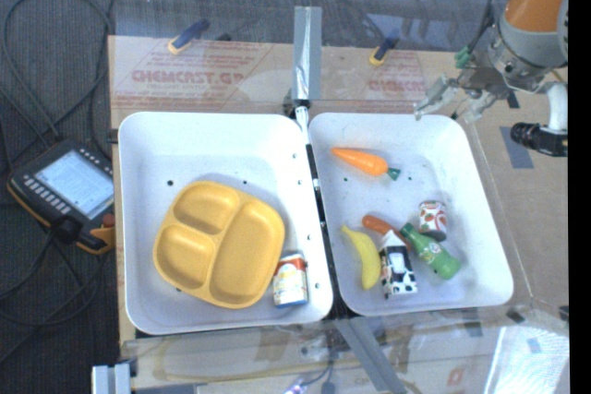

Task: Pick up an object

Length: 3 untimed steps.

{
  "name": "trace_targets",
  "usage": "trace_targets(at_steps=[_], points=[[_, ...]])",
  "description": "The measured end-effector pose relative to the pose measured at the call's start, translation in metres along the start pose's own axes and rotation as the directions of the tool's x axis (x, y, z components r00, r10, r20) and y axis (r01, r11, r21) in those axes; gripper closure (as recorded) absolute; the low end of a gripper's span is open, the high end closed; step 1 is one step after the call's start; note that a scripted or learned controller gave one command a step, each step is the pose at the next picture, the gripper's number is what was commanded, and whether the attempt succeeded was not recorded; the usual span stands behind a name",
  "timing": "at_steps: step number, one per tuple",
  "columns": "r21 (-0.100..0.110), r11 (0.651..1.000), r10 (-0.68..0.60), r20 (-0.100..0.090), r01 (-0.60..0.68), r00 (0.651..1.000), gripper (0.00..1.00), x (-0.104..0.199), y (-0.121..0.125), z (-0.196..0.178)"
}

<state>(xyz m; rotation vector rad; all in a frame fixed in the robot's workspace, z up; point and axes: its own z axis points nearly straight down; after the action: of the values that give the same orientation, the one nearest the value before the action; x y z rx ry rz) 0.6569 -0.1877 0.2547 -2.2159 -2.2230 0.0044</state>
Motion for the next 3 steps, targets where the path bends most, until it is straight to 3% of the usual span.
trace_targets(at_steps=[1, 2, 3], points=[[0.001, 0.992, -0.122, 0.0, 0.122, 0.992, 0.0, 0.032, -0.019, 0.118], [-0.012, 0.995, -0.101, 0.006, 0.101, 0.995, 0.0, 0.088, 0.001, 0.166], [-0.003, 0.995, -0.103, 0.005, 0.103, 0.995, 1.0, 0.088, 0.0, 0.159]])
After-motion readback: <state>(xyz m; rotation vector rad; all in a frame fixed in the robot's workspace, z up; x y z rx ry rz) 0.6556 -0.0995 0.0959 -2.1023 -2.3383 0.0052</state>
